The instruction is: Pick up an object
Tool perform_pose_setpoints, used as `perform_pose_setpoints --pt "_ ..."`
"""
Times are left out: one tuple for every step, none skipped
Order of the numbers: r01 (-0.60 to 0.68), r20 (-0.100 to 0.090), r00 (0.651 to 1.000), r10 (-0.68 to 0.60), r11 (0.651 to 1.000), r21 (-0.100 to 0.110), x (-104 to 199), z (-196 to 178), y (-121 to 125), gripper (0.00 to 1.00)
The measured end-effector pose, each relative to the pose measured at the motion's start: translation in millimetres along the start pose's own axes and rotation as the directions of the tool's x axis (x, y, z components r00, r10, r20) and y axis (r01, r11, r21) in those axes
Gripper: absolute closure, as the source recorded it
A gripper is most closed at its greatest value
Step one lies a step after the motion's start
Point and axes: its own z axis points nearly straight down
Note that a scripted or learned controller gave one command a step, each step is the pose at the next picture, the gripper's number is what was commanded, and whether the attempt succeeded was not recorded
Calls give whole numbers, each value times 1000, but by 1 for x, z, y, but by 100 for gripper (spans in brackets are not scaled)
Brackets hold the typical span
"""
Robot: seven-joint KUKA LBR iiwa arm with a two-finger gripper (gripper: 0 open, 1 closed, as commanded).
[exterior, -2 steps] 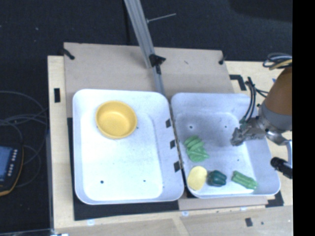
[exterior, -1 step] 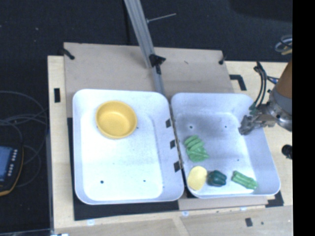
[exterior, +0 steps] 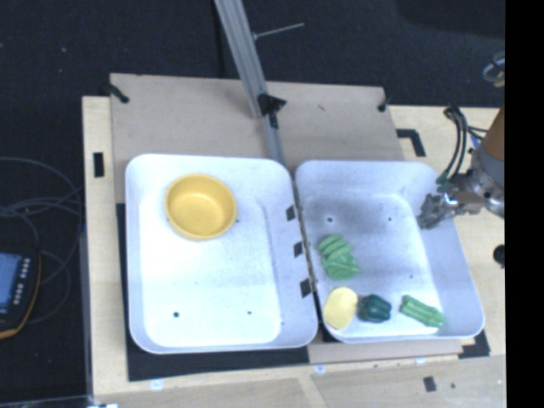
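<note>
the tool (exterior: 432, 207) hangs over the right bin's (exterior: 374, 185) far right rim, apart from everything in it — a spot for a descent not yet begun. it carries nothing, and whether it is wide or narrow i cannot tell. the candidates cluster along the bin's near edge: a light green ridged piece (exterior: 337, 257), a pale yellow piece (exterior: 341, 307) touching a dark green piece (exterior: 374, 308), and a green pod (exterior: 422, 311). the left bin (exterior: 153, 313) holds a yellow bowl (exterior: 201, 206), well apart.
</note>
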Motion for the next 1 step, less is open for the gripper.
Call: perform_pose_setpoints --pt "3 -1 1000 -3 1000 1 43 1 13 100"
